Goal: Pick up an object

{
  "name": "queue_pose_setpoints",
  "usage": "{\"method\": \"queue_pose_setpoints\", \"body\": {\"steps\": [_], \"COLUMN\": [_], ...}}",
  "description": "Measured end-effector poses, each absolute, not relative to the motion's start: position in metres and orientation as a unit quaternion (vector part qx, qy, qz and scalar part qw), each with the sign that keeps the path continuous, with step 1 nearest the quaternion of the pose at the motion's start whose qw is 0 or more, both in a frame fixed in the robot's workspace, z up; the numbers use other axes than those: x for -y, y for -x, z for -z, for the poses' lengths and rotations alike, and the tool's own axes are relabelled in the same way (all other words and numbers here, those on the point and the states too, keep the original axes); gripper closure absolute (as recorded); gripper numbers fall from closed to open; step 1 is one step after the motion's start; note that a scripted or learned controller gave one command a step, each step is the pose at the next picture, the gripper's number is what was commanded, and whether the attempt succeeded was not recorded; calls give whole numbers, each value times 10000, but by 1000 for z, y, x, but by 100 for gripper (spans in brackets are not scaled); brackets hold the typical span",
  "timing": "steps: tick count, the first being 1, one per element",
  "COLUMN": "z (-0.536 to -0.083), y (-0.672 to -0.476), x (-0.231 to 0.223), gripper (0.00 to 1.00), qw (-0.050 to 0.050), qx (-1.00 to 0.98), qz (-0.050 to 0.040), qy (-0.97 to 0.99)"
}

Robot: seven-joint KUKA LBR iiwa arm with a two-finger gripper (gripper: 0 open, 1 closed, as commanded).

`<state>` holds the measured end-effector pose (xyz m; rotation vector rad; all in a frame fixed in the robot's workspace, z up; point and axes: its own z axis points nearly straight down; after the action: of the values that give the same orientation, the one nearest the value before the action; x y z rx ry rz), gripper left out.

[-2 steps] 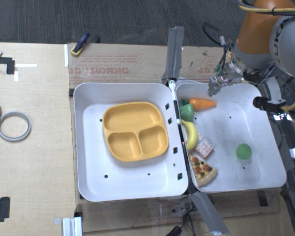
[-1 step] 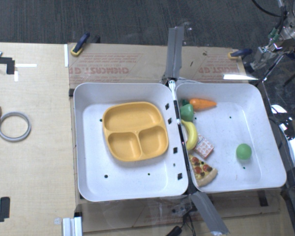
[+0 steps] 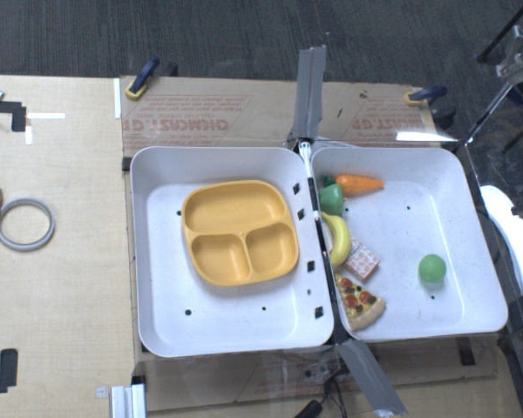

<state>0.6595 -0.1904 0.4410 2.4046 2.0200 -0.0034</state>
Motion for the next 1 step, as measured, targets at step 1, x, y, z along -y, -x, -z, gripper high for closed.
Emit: {"method": "queue_pose_setpoints", "body": {"steps": [1], "z": [-257], "y": [-659], "x": [134], "gripper": [100], "qw": [-7], "qx": [-7330], "qz": [11], "qy": [-6802]}}
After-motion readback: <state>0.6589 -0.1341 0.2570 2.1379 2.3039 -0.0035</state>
